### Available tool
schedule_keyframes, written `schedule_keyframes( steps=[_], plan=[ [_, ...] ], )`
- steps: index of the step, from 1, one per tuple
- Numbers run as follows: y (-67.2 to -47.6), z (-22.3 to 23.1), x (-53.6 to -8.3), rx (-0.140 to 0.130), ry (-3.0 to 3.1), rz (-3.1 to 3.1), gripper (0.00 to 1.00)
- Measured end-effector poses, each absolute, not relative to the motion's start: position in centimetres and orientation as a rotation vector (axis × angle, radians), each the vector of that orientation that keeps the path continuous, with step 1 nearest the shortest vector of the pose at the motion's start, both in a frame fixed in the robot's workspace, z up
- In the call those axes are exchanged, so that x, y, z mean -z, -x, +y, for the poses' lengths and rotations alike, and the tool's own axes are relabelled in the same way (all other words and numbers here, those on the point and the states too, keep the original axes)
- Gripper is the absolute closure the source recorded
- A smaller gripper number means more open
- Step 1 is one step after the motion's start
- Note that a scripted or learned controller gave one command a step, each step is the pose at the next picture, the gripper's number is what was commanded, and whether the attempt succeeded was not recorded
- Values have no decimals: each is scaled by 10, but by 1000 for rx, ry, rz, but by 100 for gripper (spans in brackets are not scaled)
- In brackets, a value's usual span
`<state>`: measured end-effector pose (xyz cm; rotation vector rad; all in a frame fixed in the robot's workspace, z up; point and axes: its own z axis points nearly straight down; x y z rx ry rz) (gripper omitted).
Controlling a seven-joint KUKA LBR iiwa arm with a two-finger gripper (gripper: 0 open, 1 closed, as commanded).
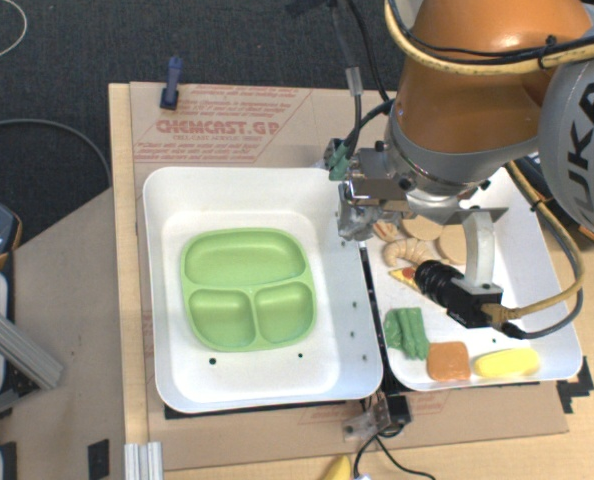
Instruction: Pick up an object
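The arm's gripper (417,230) hangs low over the far end of the right bin (557,340), its body covering much of what lies beneath, and whether it is spread or pressed together I cannot tell from this angle. Any of the small toy foods in that bin could serve as the object to pick: a green ridged piece (408,330) lies near the bin's left wall, an orange block (448,361) sits just beside it, and a yellow oblong piece (507,364) lies next along the near edge; a pale, ring-like piece (405,254) peeks out right under the gripper. All look like light plastic, stiff enough to take a firm pinch but smooth, so likely to squirt sideways if caught off-centre. The orange block looks the easiest: flat sides, best taken across its narrow width. The yellow piece is rounded and should be taken at its middle. The green piece wants a pinch across its short side. The left bin (167,268) holds a green divided plate (245,288), broad and shallow, a poor fit for two fingers except at its rim
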<state>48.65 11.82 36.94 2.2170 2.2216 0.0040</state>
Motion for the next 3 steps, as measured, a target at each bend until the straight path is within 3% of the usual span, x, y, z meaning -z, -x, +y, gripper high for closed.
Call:
schedule_keyframes(
  steps=[1, 2, 3],
  plan=[
    [-516, 58, -274, 16, -2233, 2216, 100],
    [-488, 125, -82, -11, -2217, 2223, 100],
    [-549, 162, -87, 6, -2219, 2222, 100]
  ],
)
